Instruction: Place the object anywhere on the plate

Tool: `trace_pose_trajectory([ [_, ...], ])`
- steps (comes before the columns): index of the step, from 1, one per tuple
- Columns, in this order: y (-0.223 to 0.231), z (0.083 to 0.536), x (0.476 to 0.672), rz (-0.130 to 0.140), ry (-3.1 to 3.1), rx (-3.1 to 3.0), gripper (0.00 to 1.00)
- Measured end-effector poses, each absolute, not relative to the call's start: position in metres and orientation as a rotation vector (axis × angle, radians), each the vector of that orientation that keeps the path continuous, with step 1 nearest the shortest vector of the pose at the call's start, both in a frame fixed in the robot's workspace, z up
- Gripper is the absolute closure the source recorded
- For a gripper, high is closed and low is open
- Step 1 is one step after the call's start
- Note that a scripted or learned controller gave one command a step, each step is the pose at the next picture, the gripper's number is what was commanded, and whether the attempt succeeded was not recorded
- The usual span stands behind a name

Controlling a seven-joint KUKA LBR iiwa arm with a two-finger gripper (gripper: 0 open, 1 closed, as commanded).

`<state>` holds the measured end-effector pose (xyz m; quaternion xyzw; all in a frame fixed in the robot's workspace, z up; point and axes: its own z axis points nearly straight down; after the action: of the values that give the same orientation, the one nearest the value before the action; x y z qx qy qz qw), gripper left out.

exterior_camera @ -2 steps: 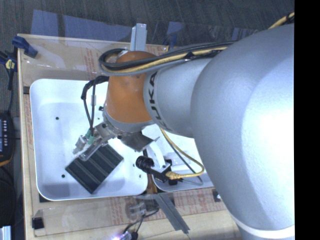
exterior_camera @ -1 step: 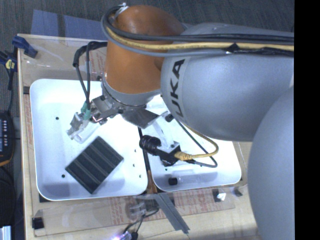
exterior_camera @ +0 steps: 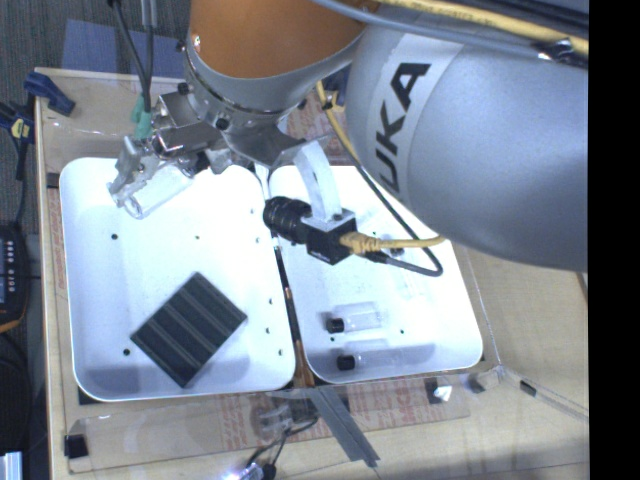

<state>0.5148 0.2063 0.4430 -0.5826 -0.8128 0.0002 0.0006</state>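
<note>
The plate (exterior_camera: 190,328) is a dark ribbed square lying flat in the front half of the left bin (exterior_camera: 90,268). A small clear object with a black end (exterior_camera: 352,321) lies in the front part of the right bin (exterior_camera: 440,308), with a smaller black piece (exterior_camera: 345,362) just in front of it. My gripper (exterior_camera: 138,183) hangs over the far left corner of the left bin, well away from both the plate and the small objects. I see nothing held in it.
The grey arm and its orange band (exterior_camera: 270,18) cover the far side of both bins. A black wrist-mounted block (exterior_camera: 305,226) with a yellow cable (exterior_camera: 400,240) hangs over the ridge between the bins. Tools lie on the bench at the far left.
</note>
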Motion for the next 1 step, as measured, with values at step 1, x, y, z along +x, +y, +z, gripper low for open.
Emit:
trace_pose_trajectory([
  [1, 0.1280, 0.3703, 0.4822, 0.004, -2.773, -1.469, 1.00],
])
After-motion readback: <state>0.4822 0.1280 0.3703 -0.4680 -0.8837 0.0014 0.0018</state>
